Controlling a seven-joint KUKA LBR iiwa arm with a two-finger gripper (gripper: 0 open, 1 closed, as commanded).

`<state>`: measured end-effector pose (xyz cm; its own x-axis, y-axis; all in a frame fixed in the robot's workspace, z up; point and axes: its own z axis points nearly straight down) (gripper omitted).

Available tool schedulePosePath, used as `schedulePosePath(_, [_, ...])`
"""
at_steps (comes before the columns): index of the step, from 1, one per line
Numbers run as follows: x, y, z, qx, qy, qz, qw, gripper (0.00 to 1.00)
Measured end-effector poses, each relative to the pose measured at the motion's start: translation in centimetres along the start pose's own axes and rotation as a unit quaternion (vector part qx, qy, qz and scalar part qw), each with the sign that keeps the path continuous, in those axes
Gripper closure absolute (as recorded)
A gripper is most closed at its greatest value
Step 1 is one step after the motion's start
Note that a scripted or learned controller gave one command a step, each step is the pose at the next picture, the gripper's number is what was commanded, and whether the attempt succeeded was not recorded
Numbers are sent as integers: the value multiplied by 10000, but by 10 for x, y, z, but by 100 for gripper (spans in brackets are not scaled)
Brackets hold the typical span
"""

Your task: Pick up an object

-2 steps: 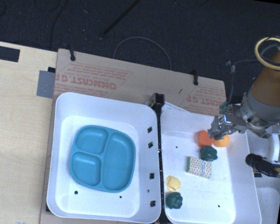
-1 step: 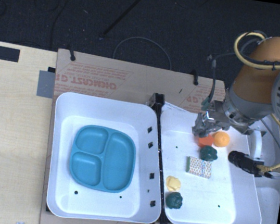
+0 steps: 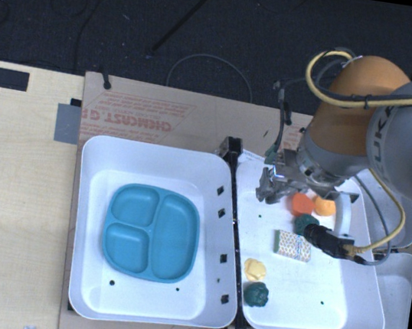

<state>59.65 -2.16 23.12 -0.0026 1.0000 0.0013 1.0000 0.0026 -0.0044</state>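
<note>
My gripper (image 3: 270, 190) hangs low over the back left part of the right bin (image 3: 322, 310), under the arm's orange band. Its tips hover above bare bin floor with nothing seen between them. Just right of it lie a red-orange piece (image 3: 301, 204) and an orange piece (image 3: 325, 206). A dark green item (image 3: 306, 225) sits below those. A small patterned sponge-like block (image 3: 293, 246) rests mid-bin. Nearer the front left lie a yellow lump (image 3: 254, 269) and a dark green broccoli-like piece (image 3: 255, 293).
The left bin (image 3: 105, 167) holds a blue divided plate (image 3: 152, 233). A black divider with clips (image 3: 228, 233) runs between the bins. A black cable and yellow hose (image 3: 348, 248) trail from the arm over the right bin's right side.
</note>
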Motion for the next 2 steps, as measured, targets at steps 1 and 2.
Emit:
schedulePosePath(1, [44, 0, -4, -7, 2, -9, 10000, 100])
schedulePosePath(2, [92, -7, 7, 4, 0, -7, 10000, 100])
